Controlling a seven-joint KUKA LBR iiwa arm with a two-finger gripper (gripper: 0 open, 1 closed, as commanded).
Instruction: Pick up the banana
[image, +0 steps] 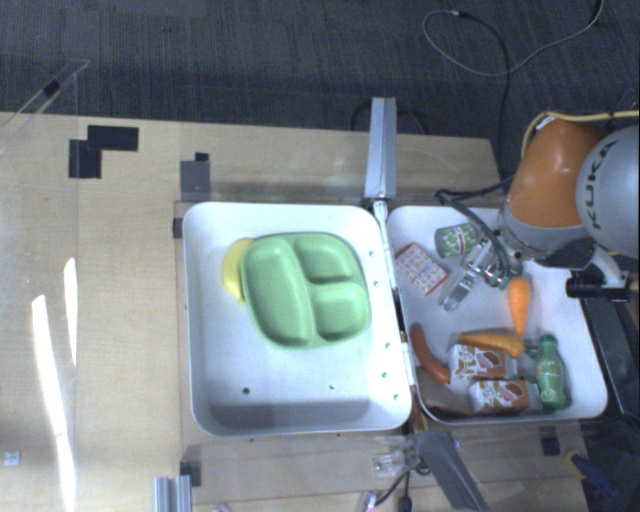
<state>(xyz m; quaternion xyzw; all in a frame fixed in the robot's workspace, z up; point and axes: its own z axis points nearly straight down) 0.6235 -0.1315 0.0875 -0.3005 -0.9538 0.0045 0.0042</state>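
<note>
The banana (232, 270) is yellow and lies in the left bin (300, 410). Just a curved strip of it shows at the left edge of a green divided tray (305, 287), which covers the rest. My gripper (468, 280) hangs over the right bin (590, 400), between a green can (457, 240) and a carrot (518, 303). It is far to the right of the banana, across the wall between the bins. Nothing of the banana is near it.
The right bin also holds a checkered packet (420, 267), a red-brown sausage (430, 358), two juice cartons (478, 362) (497, 396), an orange piece (492, 343) and a green bottle (548, 372). A metal post (382, 150) stands behind the bins.
</note>
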